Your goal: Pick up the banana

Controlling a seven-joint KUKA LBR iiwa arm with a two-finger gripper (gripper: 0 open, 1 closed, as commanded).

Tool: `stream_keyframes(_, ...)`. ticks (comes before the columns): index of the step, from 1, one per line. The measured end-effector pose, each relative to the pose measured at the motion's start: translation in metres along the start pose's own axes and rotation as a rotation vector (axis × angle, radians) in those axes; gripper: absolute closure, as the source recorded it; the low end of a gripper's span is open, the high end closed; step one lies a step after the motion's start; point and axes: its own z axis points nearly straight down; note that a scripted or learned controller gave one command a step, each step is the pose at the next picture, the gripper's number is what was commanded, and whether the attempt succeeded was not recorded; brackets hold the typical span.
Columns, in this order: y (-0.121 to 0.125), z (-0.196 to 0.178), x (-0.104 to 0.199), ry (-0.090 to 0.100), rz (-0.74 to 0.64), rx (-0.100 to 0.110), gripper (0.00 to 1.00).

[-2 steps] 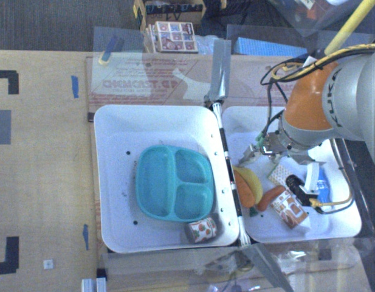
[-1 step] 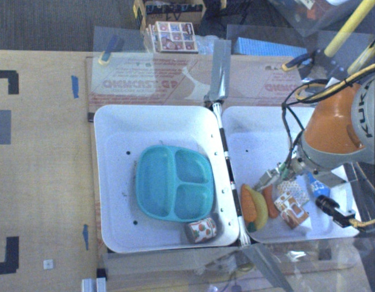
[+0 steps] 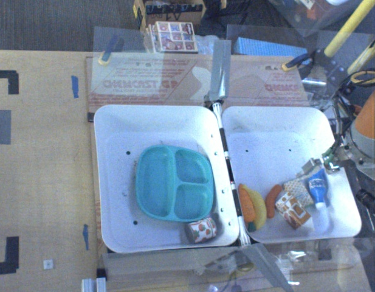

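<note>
two white bins side by side; left bin [image 3: 114,163] bears a teal divided plate [image 3: 174,183] and a small printed can [image 3: 201,230]. right bin [image 3: 272,132]: the banana [image 3: 258,207] lies at its near-left corner, long axis running front to back, a carrot [image 3: 247,207] touching its left side. arm's gripper [image 3: 333,160] sits at the bin's right rim, so the banana lies well left and nearer the front. whether it is open, cannot tell.

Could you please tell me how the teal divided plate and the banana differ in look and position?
The teal divided plate lies in the left bin; the banana lies in the right bin, near its left wall. The plate is broad, flat and teal; the banana is small, curved and yellow. The plate lies apart from most things; the banana sits among other small items. Both rest on a bin floor.
</note>
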Motion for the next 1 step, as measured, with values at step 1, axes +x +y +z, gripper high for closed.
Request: stream_keyframes(1,-0.0278,-0.0404,0.0920,0.002,-0.070,0.003,0.00)
